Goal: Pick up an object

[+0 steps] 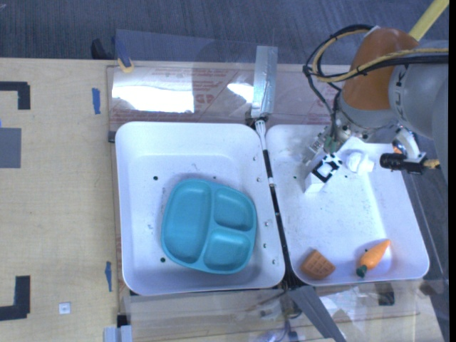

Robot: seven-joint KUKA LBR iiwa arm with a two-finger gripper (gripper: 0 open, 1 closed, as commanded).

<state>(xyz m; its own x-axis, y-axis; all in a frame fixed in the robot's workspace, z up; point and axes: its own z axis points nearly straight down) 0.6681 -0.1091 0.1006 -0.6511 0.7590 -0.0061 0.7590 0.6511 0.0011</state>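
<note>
Camera view from above the bench: two shallow white bins are lying side by side. The left bin [135, 155] is holding a teal divided plate [209, 224] with three compartments, sitting toward the bin's near half. The right bin [399, 212] is holding two candidate objects along its near edge: an orange, bread-like piece [317, 264] at the near left and a toy carrot [373, 256] with a green tip just to its right, the two lying apart from each other. The grey arm [417, 95], with its orange band [377, 66], is reaching in from the right, its gripper [322, 164] hovering over the far part of the right bin, well apart from both objects; whether it is released or clenched cannot be told, and nothing is visible in its grasp.
</note>
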